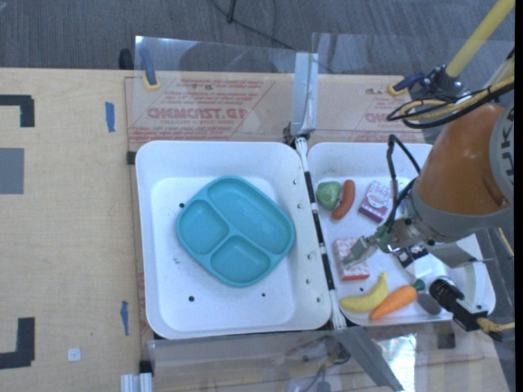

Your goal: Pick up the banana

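Note:
The yellow banana (364, 296) lies near the front edge of the right bin (320, 160), curved, with an orange carrot (393, 300) touching its right side. My gripper (358, 254) hangs just behind the banana, low over a red and white packet (351, 269). The banana is apart from the gripper and nothing of it is lifted. The grey arm with its orange band (462, 166) covers the right part of the bin.
At the back of the right bin lie a green round item (328, 194), a red sausage-shaped piece (344, 199) and a pink and white box (375, 201). The left bin (155, 170) holds a blue divided plate (235, 229). Cables run above the arm.

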`<control>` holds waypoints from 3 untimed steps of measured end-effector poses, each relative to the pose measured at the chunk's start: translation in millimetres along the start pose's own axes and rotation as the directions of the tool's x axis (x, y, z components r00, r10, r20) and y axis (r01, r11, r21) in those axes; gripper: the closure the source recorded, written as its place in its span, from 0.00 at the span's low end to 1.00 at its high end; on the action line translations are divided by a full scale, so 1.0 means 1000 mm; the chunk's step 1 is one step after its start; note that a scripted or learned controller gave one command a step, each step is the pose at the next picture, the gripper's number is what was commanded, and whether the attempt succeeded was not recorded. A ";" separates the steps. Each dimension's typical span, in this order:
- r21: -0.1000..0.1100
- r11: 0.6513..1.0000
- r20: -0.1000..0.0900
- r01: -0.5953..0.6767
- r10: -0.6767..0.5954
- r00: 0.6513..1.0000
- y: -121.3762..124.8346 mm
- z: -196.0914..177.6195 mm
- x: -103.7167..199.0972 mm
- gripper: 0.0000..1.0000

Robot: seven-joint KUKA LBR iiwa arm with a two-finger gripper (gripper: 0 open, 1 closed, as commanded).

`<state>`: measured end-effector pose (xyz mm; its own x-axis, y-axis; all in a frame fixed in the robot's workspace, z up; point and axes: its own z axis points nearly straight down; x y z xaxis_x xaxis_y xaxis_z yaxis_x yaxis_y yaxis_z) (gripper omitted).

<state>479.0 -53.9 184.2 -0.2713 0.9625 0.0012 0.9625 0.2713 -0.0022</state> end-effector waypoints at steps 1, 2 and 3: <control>-0.002 0.985 0.000 0.173 -0.173 0.985 -0.014 0.049 -0.049 0.00; -0.006 0.940 0.005 0.340 -0.340 0.940 -0.011 0.095 -0.047 0.00; -0.013 0.942 0.017 0.336 -0.335 0.942 -0.009 0.084 -0.051 1.00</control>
<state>484.1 -105.0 99.8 -0.5784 0.8156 -0.0151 0.8155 0.5786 0.0117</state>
